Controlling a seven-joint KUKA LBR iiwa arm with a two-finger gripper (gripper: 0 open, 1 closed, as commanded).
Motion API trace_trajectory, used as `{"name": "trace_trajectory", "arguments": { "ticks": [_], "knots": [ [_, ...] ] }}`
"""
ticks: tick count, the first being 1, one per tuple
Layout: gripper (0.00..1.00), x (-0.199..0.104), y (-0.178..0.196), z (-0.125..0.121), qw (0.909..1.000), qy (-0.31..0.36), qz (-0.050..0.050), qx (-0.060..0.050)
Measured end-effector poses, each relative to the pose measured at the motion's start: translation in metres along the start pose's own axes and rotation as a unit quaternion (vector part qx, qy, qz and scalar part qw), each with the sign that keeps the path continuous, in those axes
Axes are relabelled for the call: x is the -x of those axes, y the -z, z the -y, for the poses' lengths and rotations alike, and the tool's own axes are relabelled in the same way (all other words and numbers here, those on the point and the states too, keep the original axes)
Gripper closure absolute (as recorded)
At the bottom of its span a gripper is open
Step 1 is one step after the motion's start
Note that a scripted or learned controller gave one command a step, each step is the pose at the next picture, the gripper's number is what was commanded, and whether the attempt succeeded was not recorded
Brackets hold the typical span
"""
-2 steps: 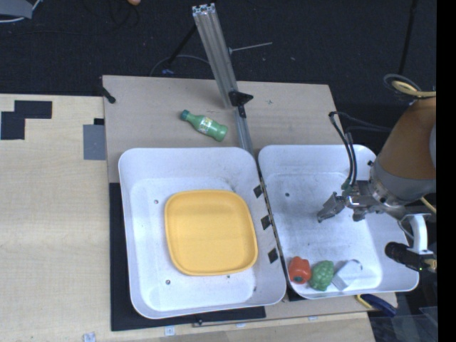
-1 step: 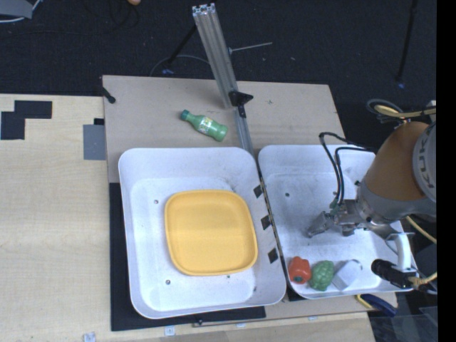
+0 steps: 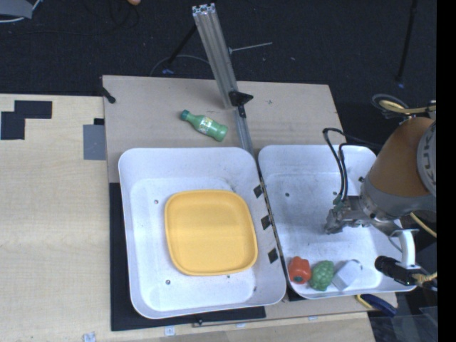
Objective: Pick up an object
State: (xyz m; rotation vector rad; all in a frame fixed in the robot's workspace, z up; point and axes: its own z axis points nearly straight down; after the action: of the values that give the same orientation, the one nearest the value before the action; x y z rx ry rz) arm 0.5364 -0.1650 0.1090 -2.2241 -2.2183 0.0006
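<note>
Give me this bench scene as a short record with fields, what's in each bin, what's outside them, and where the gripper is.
left bin: yellow square plate, lying flat
right bin: red pepper toy, green vegetable toy and grey block, clustered at the near edge
outside the bins: green bottle lying on its side on the bench, behind the left bin
gripper: low in the right bin, behind the cluster, apart from it
jaws: cannot tell

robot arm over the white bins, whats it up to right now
The grey arm with the orange band reaches in from the right, its gripper low over the right white bin, above a bare patch. A red pepper-shaped toy, a green bumpy toy and a small grey block lie along that bin's near edge. A yellow square plate sits in the left white bin; a green bottle lies on the bench.
</note>
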Motion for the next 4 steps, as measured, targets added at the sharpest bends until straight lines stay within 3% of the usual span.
{"name": "trace_trajectory", "arguments": {
  "ticks": [2,4],
  "knots": [
    [1.00,0.009,0.099,0.005,1.0000,0.001,0.001,0.002],
    [1.00,-0.098,0.122,-0.004,1.0000,0.004,-0.001,0.001]
  ]
}}
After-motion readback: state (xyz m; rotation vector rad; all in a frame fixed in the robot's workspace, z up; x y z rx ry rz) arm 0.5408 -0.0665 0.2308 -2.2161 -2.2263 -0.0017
